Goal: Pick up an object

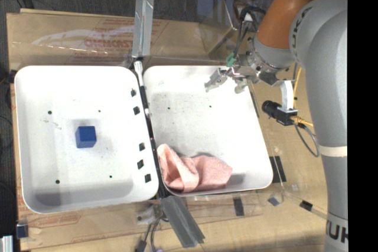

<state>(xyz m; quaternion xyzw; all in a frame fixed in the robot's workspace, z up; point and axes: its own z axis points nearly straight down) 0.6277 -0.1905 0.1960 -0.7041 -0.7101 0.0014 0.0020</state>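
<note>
Currently you have the arm [313, 68] entering from 3 o'clock, its orange band [280, 15] up near the 1 o'clock corner of the view; the gripper [227, 81] hangs over the far rim of the right bin [248, 127], at about 1 o'clock within that bin. You can see its two fingers [212, 83] spread somewhat apart with bare white bin floor between them; nothing sits in the gap, so log it as holding nothing.

Candidate objects, as you see them: a pink cloth [195, 171] lies crumpled against the near wall of the right bin, at roughly 6 to 7 o'clock in that bin; from the gripper it lies toward 6 to 7 o'clock, well apart, with open bin floor between the two; one edge of the cloth presses against the divider side of the bin. A blue cube [86, 136] rests flat in the left bin [35, 91], slightly toward 8 o'clock from that bin's centre; from the gripper it lies toward 8 o'clock, farther off than the cloth and across the seam between the bins.

Both bins sit side by side, touching along the middle, on a brown bench [71, 38]; a cable [304, 127] loops beside the right bin at 3 o'clock, off the arm; small black clips [142, 147] dot the seam.
</note>
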